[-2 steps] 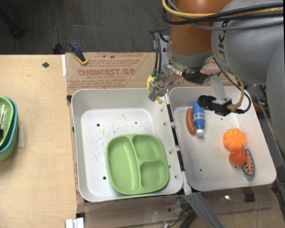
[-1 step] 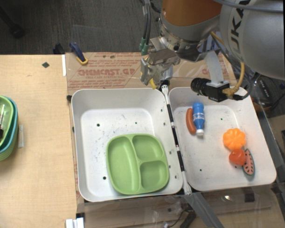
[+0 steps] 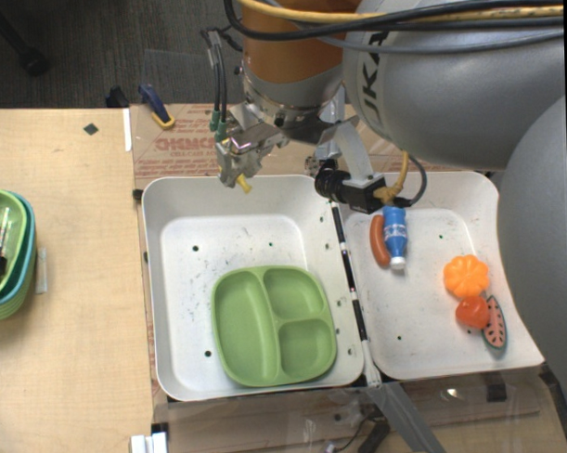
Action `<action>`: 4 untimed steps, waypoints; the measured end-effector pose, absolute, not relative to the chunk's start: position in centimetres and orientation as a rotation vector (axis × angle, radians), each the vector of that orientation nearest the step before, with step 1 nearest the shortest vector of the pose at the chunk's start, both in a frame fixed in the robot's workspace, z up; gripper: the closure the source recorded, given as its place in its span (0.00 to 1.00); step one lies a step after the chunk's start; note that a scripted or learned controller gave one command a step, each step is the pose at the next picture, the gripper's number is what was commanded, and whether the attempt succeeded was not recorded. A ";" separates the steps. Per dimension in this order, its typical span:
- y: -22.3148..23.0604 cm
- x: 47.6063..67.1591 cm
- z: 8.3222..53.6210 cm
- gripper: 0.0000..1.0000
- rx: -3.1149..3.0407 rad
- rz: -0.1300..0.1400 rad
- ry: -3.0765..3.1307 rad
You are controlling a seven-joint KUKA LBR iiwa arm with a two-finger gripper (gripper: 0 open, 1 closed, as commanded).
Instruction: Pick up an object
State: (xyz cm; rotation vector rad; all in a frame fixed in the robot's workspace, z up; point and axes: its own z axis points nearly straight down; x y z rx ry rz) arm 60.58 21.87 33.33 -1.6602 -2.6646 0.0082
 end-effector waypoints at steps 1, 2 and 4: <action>21.2 53.4 15.5 1.00 -1.903 0.009 -2.496; 20.3 49.9 34.9 1.00 -2.255 0.006 -2.189; 19.9 53.4 40.7 1.00 -2.190 0.008 -2.253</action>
